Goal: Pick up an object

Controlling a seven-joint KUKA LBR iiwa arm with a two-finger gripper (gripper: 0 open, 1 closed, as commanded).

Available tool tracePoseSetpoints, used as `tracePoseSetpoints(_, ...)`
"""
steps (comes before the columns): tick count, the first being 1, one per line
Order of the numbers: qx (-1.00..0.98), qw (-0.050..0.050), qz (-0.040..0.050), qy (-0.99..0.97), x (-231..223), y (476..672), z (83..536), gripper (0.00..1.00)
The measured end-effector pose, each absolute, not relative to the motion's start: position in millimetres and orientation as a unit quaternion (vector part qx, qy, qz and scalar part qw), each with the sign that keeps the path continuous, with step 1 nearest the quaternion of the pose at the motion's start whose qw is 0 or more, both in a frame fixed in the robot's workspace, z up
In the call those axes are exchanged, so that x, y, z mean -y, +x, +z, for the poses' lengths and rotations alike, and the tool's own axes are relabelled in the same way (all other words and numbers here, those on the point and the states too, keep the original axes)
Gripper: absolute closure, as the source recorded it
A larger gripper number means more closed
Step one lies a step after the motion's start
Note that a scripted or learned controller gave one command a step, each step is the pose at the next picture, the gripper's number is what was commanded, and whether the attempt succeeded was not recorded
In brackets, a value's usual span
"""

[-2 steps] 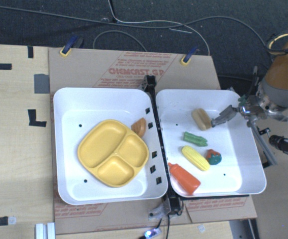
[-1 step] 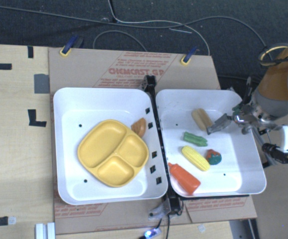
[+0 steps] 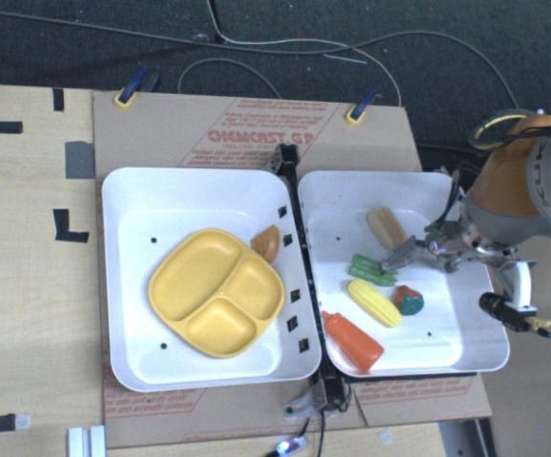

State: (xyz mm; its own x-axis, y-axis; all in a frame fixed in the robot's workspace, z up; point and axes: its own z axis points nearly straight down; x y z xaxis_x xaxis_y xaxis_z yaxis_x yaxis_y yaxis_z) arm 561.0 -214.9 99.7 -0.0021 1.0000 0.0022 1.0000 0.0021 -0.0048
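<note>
Grey metal gripper [image 3: 392,261] reaches into the right white plastic bin [image 3: 446,355] from three o'clock, its tip low between the tan bread-like roll [image 3: 386,226] at twelve and the green leafy toy [image 3: 371,270] at seven, probably lining up a grab. Whether its fingers are parted or hold anything, I cannot tell. Just beyond, toward six, lie a yellow toy corn cob [image 3: 374,303] and an orange toy carrot [image 3: 353,341].

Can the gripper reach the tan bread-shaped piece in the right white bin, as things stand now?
Probably yes. The gripper is low over the right white bin, just beside the tan bread-shaped piece, and nothing lies on top of it. The green leafy toy sits apart, below.
</note>
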Motion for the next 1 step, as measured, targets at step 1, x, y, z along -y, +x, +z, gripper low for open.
tracePoseSetpoints(1,0.708,0.001,-0.0010,-0.706,213.4,563.1,87.4,0.00)
